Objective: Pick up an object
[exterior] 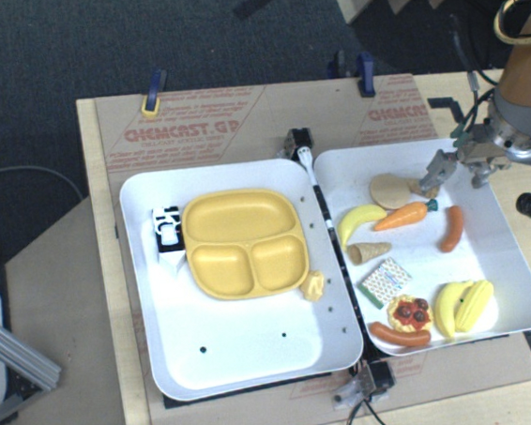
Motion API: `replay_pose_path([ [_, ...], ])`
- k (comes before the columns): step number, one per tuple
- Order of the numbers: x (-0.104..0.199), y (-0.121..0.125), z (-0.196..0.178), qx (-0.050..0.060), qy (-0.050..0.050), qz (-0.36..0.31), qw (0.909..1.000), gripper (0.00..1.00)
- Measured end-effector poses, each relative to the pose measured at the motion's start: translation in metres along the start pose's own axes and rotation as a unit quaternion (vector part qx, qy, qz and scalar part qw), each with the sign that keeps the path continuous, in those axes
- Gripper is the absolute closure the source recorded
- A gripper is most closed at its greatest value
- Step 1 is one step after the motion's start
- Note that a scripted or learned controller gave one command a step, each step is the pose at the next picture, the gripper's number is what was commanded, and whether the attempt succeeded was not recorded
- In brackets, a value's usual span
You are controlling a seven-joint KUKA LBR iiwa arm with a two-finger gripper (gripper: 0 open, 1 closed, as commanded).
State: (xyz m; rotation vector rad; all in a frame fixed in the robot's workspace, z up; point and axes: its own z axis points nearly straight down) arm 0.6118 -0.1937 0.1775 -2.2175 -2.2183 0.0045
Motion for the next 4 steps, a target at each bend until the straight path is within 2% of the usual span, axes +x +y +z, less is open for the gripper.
replay_pose_path([
  [1, -0.003, -0.004, 0.044, 0.000, 0.000, 0.000, 1.0000, 0.00],
  [2, 0.000, 0.003, 0.086, -0.008, 0.003, -0.001, 1.0000, 0.00],
  [3, -0.002, 0.007, 0.068, -0.016, -0.001, -0.001, 0.9999, 1.00],
  [4, 0.000, 0.012, 0.004, -0.006, -0.002, -0.001, 1.0000, 1.00],
])
